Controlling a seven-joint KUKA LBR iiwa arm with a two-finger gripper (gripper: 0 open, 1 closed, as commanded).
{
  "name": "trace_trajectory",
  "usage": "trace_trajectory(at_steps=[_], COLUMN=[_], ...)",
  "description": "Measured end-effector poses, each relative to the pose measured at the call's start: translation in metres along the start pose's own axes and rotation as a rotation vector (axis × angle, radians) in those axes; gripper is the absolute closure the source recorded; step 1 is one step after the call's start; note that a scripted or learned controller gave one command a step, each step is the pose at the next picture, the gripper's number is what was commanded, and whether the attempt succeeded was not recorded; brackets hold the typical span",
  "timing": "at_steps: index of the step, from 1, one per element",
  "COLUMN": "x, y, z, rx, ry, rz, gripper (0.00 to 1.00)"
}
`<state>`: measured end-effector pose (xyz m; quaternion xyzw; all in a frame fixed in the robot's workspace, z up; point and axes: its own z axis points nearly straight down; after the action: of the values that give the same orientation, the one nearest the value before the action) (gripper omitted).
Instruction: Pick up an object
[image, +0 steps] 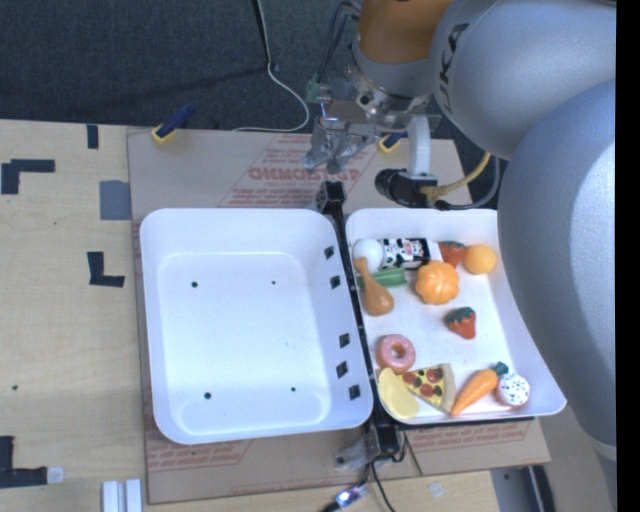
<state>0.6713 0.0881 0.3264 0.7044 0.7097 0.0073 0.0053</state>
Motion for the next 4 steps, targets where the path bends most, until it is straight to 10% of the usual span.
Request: trace_trajectory(at_steps=[1,3,4], x=[0.121,0.144,0.145], y=[-0.010,-0.116,-0.107], z=[0.119,0.244,0.241], rx=[0.029,0.027,0.021], ry=[-0.002,-0.006,-0.003], rz=[-0.005,0.006,0.005], gripper=[1.00,1.00,1.00])
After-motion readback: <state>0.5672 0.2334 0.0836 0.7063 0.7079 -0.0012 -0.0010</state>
